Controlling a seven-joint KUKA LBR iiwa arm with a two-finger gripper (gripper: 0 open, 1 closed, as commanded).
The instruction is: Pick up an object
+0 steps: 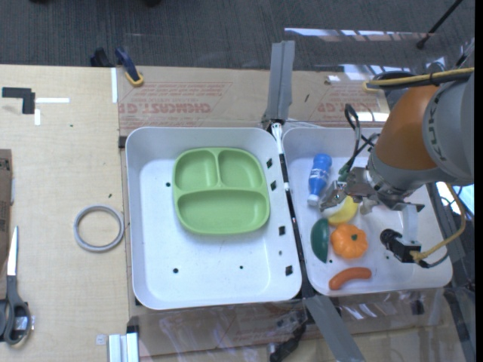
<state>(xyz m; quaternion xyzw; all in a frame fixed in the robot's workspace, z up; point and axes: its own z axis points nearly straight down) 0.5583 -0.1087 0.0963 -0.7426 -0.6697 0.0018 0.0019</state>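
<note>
In the right bin (434,274), from six o'clock upward: sausage (349,277), pumpkin (349,241) beside a green pepper (320,240), then banana (343,210) and bottle (319,174). The gripper (341,194) sits right over the banana — whether its pincer is wide or narrow I cannot tell. Best to descend straight — keeping off the pumpkin at six o'clock.

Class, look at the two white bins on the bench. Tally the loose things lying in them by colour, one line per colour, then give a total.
Green: 2, the divided plate and the dark green vegetable
Blue: 1, the bottle
Yellow: 1, a piece under the gripper, the yellow toy
Orange: 2, the pumpkin and the sausage-shaped piece
Total: 6
</note>
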